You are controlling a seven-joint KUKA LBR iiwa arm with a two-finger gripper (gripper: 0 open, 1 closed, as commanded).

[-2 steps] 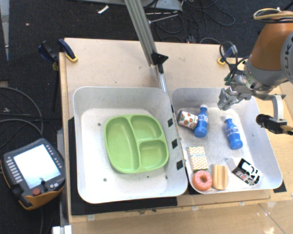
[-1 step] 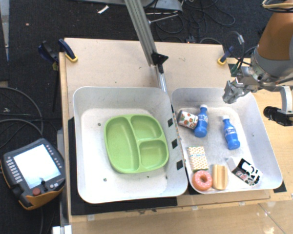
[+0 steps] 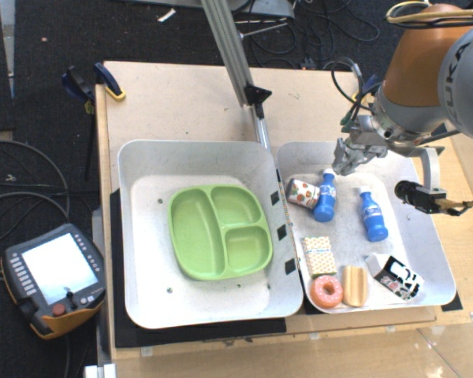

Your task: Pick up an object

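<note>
Two white bins sit side by side on the bench (image 3: 181, 93). The left bin (image 3: 142, 290) holds one thing, a green divided plate (image 3: 219, 231) with three compartments, lying flat near the bin's middle. The right bin (image 3: 433, 250) holds seven things: two blue bottles, one (image 3: 325, 198) toward the far left and the other (image 3: 372, 215) to its right; a small can (image 3: 303, 193) on its side, touching the left bottle; a checked waffle block (image 3: 318, 254); a pink-iced donut (image 3: 326, 290); a hot-dog bun (image 3: 355, 285) just beside the donut; and a black-and-white packet (image 3: 398, 276) at the near right corner.

The grey arm (image 3: 426, 77) with its orange band comes in from the right, bent down over the far part of the right bin. Its claw (image 3: 344, 162) points down and to the left, its tip just above the cap of the left bottle. Whether the claw is released or clenched I cannot tell; nothing is seen between its fingers.

The waffle, donut and bun lie close along the bin's near-left edge. Bare floor of the bin shows between the two bottles and along the right wall. The left bin has open floor all round the plate.
</note>
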